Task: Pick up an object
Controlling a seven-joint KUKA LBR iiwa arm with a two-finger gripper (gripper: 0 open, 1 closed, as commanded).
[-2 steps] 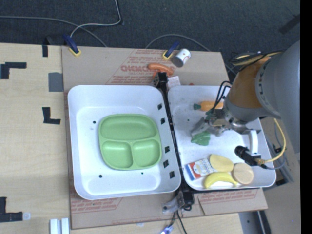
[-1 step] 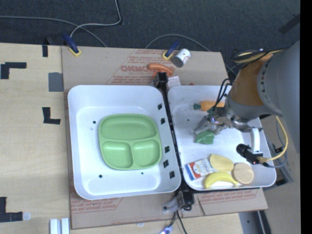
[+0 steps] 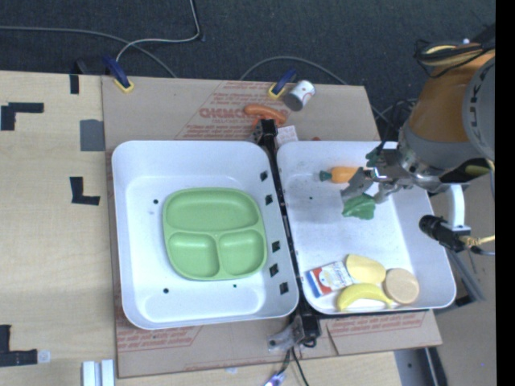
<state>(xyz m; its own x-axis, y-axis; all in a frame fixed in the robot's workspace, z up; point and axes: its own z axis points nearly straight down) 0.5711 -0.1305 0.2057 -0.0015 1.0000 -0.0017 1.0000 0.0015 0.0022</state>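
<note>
Cardboard covers the worktop [image 3: 161, 107] under two white bins; in the right bin [image 3: 418, 264], well above the banana [image 3: 362, 297], the pincer [image 3: 366, 190] hovers over a green toy [image 3: 360, 208], likely its target; whether it grips, I cannot tell.

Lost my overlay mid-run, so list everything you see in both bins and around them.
White plastic bins: 2, side by side on the bench.
Green divided plate: 1, left bin, centre.
Orange carrot toy: 1, right bin, top.
Green leafy toy: 1, right bin, under the gripper.
Red-and-white packet: 1, right bin, front.
Yellow banana toy: 1, front edge.
Yellow lemon-like piece: 1, above the banana.
Tan round disc: 1, front right corner.
Gripper: 1, grey, over right bin.
</note>
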